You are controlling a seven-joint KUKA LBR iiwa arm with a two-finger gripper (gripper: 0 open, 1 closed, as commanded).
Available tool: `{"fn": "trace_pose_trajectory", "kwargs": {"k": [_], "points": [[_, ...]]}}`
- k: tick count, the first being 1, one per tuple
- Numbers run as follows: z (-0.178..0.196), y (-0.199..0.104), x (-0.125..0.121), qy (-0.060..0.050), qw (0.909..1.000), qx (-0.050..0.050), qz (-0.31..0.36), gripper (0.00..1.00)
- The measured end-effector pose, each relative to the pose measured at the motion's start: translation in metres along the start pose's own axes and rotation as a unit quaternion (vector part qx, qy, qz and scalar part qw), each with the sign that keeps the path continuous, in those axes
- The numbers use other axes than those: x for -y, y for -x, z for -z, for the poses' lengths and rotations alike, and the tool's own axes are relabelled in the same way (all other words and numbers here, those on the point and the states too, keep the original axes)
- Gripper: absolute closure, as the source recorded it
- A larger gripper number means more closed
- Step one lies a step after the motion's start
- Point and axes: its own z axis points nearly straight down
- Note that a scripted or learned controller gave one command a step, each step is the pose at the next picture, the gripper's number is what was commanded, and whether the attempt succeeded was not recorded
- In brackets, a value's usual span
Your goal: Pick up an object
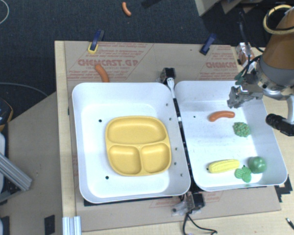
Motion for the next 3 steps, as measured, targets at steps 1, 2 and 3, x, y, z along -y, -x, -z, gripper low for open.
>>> {"fn": "trace_pose_trajectory", "kwargs": {"k": [1, 2, 3], "points": [[0.024, 0.0, -0.001, -0.001, 1.0, 0.0, 0.0, 1.0], [0.014, -0.044, 0.027, -0.006, 1.0, -0.002, 0.001, 1.0], [0.022, -0.072, 0.048, -0.005, 1.0, -0.002, 0.001, 1.0]]}}
